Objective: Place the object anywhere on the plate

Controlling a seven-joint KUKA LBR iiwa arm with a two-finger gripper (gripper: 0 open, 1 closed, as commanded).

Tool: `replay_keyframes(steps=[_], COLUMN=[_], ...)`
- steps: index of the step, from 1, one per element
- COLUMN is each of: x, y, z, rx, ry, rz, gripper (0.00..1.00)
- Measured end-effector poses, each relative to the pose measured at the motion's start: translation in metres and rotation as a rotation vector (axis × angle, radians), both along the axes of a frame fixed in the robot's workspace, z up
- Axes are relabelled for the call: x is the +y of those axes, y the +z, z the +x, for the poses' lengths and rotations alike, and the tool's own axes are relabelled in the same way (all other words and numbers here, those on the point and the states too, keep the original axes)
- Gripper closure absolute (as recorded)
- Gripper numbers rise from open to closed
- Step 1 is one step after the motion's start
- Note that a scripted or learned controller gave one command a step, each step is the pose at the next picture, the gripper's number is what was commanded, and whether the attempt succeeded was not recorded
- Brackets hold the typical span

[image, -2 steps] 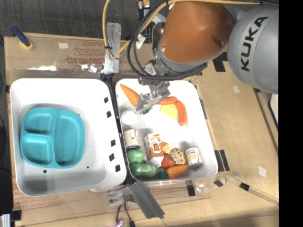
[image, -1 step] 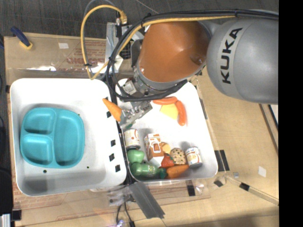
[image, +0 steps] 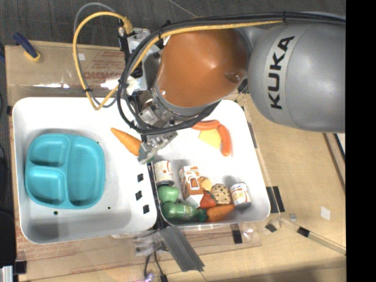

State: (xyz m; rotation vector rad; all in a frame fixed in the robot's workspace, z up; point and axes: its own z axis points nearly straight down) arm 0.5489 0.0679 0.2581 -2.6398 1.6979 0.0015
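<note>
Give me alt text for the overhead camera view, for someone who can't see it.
A grey KUKA arm reaches from the right over two white bins, its gripper beside an orange carrot near the divider between them. A teal divided plate lies in the left bin; toy foods and small cans crowd the right bin.

Jaws grip carrot [image: 126, 140] beside teal plate [image: 64, 169].

Wooden bench [image: 305, 175] bearing two white bins, left bin [image: 64, 113] beside right bin [image: 249, 151].
</note>
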Motion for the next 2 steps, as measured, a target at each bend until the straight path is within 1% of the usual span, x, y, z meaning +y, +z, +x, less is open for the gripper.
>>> replay_keyframes(steps=[1,2], x=[0.0766,0.0736], y=[-0.0438,-0.0427], z=[-0.0328,-0.0314], rx=[0.006,0.003], ry=[-0.019,-0.024], rz=[0.001,-0.001], gripper=[1.0,0.0])
